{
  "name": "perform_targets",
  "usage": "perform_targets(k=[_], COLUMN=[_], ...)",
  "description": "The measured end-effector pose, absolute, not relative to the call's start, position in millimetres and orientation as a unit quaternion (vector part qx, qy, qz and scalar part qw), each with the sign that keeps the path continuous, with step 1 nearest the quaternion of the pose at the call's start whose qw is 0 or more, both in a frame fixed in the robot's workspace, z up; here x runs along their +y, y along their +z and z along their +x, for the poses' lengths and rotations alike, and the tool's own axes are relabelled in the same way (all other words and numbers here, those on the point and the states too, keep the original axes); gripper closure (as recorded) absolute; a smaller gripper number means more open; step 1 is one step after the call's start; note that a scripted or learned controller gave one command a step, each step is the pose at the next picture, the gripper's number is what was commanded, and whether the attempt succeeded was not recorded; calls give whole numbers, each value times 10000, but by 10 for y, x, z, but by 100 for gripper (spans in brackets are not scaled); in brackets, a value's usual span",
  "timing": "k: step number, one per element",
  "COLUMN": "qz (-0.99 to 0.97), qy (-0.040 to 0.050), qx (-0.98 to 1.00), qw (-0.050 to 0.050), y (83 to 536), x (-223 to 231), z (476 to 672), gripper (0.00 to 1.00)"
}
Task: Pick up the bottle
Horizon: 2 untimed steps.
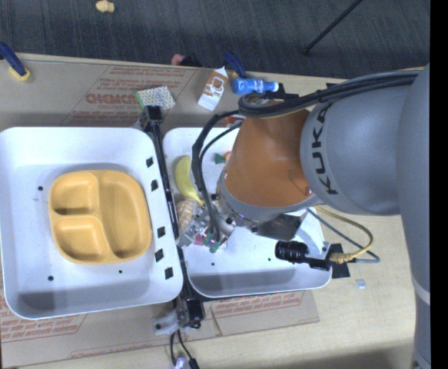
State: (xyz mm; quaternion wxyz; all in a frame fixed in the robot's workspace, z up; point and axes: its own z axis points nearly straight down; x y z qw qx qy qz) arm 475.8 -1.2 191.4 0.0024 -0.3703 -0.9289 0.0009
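Left bin (8,206): a shallow white bin on the left of the bench, kept apart from the cluttered one, so it reads as the place where picked things would be dropped.
Yellow tray (99,214): a yellow divided tray with three compartments lies flat in the middle of the left bin; nothing is visible in its compartments.
Divider (164,206): the two bin rims meet here under a black strip with clips, which seems to hold the bins side by side.
Right bin (254,287): the bin that the arm works in; most of its floor is hidden under the wrist.
Yellow object (184,177): a banana-like yellow thing lies near the right bin's left wall, just above the gripper, partly under the cables.
Gripper (203,233): low in the right bin's left part, close to the divider, amid small coloured items. Whether the jaws are spread or pressed together I cannot tell, as the blur hides them.
Bottle: I cannot pick it out with certainty; if it is in the right bin, it likely lies under the arm or in the clutter at the gripper.
Arm (285,167): its orange band and grey body hang over the right bin, since it reaches in from the right.
Step in hand: probably a descent towards a grasp, not a lift.
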Motion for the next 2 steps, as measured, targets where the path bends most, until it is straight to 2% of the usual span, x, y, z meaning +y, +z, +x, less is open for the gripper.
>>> perform_targets(k=[1, 2], qz=[-3877, -3302], qy=[4, 10], qx=[-9218, -9439], qw=[-7, 15], y=[3141, 2404], x=[-396, 373], z=[4771, 4760], gripper=[100, 100])
